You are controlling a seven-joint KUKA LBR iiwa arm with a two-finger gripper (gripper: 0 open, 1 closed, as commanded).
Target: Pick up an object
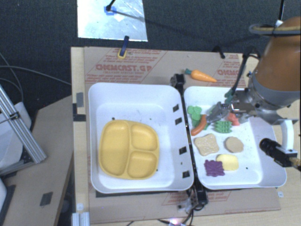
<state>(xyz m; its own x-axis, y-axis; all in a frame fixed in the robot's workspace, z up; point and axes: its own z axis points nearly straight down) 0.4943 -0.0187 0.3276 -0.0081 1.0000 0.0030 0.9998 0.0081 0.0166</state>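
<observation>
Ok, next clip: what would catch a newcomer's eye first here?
Probably the yellow divided plate lying alone in the left bin. Next, the cluster of toy food in the right bin: a slice of bread, purple grapes and a small carrot, with the gripper low over them. A bigger carrot lies outside on the board behind the bins.

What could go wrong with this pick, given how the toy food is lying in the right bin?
1. The gripper sits over a tight cluster: the orange carrot piece, green leafy piece and green ridged piece lie close together, so it may pinch two or nudge them apart.
2. The carrot piece lies near the right bin's left wall, which could block a finger.
</observation>
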